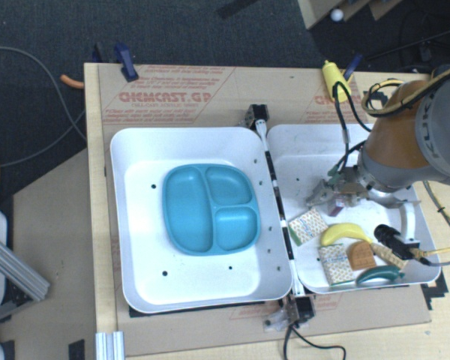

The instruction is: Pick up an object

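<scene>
So the gripper point(331, 195) is down low in the right bin point(300, 145), roughly mid-bin, and nothing looks grabbed yet. I'd call this the reaching step, with the pick itself not done. Honestly can't tell from this angle whether the pincer is spread or pressed together, since the wrist hides too much of it.

The pickable stuff sits in a cluster at the near end of that bin. The banana point(345, 233) is just beside the gripper on the near side, and a patterned packet point(307, 225) lies next to it toward the divider. Behind those are a second packet point(334, 261), a brown block point(361, 256) and a teal thing point(379, 277) right by the rim.

My guess is the banana or the first packet is the nearest target. The next move needs a small shift toward the near side, then a drop straight over one item.

The trouble is how tightly it's all packed. The banana touches or overlaps the block and the second packet, so a sloppy close could nudge its neighbours or catch two things. The left bin point(135, 223) just has a blue plate point(210, 207), well apart from the action.
</scene>
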You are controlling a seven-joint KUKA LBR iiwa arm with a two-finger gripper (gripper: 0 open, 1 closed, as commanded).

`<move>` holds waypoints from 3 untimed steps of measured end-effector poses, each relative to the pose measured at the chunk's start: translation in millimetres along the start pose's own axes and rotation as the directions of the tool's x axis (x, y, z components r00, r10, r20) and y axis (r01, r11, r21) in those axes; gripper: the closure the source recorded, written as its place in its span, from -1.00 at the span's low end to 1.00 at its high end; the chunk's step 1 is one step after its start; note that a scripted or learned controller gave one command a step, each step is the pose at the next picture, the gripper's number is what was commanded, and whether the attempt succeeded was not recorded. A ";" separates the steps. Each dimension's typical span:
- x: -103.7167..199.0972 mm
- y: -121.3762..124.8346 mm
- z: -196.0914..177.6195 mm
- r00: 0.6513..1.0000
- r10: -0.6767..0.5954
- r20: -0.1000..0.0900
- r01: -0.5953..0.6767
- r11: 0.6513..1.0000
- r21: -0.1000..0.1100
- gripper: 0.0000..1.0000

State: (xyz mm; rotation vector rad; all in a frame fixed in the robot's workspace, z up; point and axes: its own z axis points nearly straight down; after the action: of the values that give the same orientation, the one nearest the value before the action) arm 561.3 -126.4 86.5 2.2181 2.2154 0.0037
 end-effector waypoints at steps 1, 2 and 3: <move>-43.1 54.1 1.9 1.000 -0.001 -0.002 0.001 1.000 0.005 -1.00; -43.1 54.7 -8.3 1.000 -0.001 -0.001 0.001 1.000 0.003 1.00; -43.1 54.5 -8.1 1.000 -0.001 -0.001 0.001 1.000 0.003 -1.00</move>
State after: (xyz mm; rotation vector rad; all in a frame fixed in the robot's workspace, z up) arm 615.7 -169.5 95.1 2.2189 2.2190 0.0016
